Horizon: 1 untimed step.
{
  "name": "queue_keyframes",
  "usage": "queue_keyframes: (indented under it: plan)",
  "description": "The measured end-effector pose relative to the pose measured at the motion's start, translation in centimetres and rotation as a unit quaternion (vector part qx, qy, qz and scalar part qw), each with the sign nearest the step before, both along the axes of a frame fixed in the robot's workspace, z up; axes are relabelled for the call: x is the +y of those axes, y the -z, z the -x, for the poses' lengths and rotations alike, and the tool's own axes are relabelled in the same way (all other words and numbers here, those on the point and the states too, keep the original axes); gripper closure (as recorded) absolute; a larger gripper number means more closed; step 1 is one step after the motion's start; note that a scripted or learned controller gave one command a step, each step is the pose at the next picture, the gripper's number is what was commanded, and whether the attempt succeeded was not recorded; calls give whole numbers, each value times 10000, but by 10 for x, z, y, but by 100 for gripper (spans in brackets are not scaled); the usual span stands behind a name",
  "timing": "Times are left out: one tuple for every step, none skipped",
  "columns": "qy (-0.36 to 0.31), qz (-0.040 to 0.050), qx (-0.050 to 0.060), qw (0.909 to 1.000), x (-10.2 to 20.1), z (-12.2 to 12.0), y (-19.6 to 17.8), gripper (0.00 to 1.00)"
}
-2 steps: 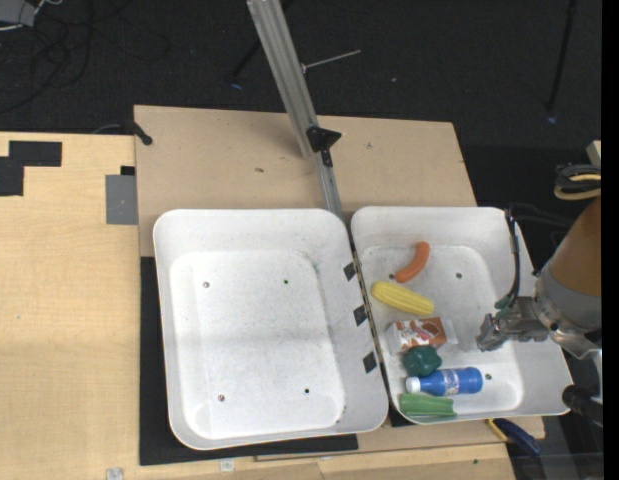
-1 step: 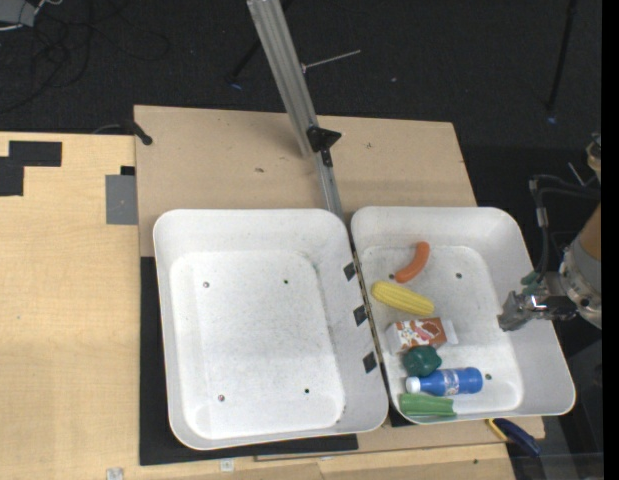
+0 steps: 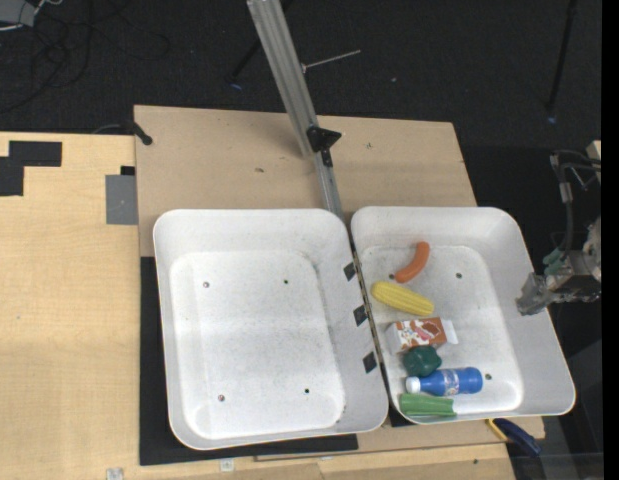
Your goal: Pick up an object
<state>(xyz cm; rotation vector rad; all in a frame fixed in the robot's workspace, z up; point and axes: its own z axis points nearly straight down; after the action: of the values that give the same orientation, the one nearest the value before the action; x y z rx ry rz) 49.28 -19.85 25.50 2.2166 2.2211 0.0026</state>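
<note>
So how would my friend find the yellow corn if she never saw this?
Look in the right-hand shallow white bin, along its left side where the toys sit in a line. The yellow toy corn cob lies second from the far end, just below the curved orange sausage and above the flat red packet. It's the only yellow thing.

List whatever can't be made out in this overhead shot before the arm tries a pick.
- gripper: at the camera view's right edge, beside the right bin; small and blurred, so its state is unreadable.
- red packet: its print is too small to read, and the dark green object covers its lower edge.
- green object: lies against the bin's front wall; too small to identify.
- blue bottle: label illegible.
</note>
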Motion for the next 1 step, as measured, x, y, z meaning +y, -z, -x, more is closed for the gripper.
queue_keyframes:
  plan:
    - [-14,-17,29,10000,46,-25,13,100]
